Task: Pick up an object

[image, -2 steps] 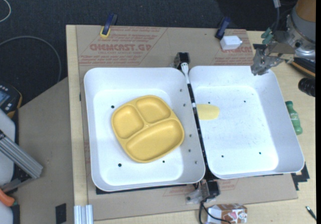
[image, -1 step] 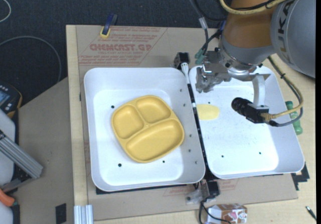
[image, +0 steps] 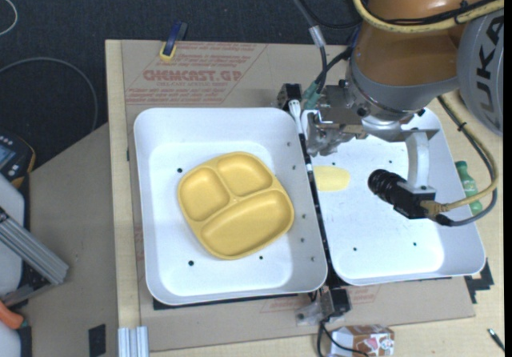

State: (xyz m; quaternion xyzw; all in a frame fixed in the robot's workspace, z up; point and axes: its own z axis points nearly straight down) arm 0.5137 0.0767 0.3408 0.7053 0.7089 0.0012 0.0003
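While the arm [image: 424, 19] reaches in from the right, two shallow white bins sit side by side on the surface [image: 120, 147]: left bin [image: 152, 211], right bin [image: 456, 255]. One yellow divided plate [image: 234, 203] lies in the left bin, near its middle, three compartments: two small ones toward the far side, one large one toward the near side. Glossy, rounded corners, lying flat, turned at a slant to the bin walls. One small pale yellow object [image: 331, 179] lies in the right bin, close to the wall shared with the left bin; flat-looking, soft outline, too small to tell more. One green object [image: 466, 179] sits at the right bin's right edge, partly hidden by a cable. The gripper [image: 326, 136] hangs low over the far left corner of the right bin, just above the pale yellow object, apart from the plate. Can't tell how it is set; nothing visible in its grasp. One blue and yellow clip [image: 172, 41] lies at the board's far edge.
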